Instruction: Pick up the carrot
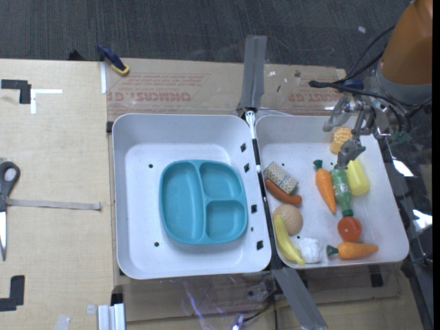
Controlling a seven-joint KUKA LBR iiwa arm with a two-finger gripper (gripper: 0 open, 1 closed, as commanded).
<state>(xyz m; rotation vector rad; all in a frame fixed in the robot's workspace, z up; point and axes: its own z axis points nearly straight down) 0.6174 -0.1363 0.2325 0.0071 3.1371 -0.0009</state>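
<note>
Your gripper [352,146] hovers over the right white bin [392,205], carrot ungrasped

The orange tapered plastic carrot [325,190] lies just left of it; whether your fingers are apart, you cannot tell.

A teal divided plate [204,202] sits in the left bin [130,184] — the right bin [302,133] holds a banana [287,241], tomato [349,228], and sausage [284,193] — scissors [5,191] lie far left.

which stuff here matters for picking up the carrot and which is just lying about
Job:
upright carrot
second carrot
gripper
right bin

Lying about:
banana
tomato
green bottle
sausage
teal divided plate
scissors
</note>
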